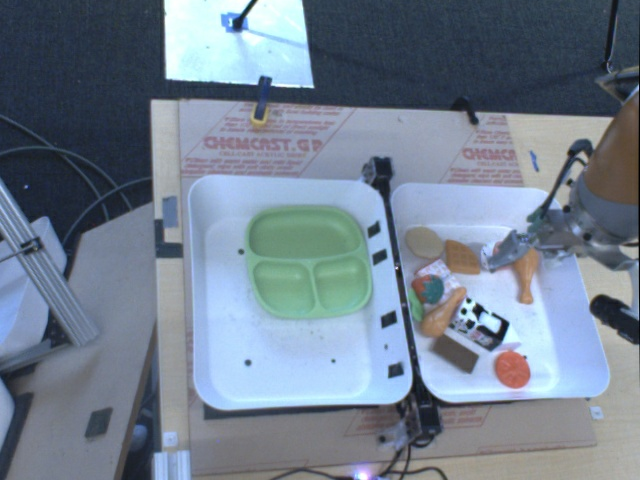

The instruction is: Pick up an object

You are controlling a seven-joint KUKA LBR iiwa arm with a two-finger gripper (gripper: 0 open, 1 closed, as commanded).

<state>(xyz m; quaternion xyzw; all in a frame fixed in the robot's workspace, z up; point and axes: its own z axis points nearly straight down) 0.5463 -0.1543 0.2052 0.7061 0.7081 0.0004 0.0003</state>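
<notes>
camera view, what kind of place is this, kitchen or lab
Most likely a robotics lab bench set up for grasping trials, not a kitchen. Two shallow white bins sit on a board, one holding a green divided plate, the other toy food such as an orange drumstick, and cables trail over dark carpet.

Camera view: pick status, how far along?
Done: arm is in the right bin, tool down at the orange drumstick. In hand: nothing visibly gripped; the grasp is too small to judge. Left: secure and lift. Carrot and tomato lie untouched.
</notes>
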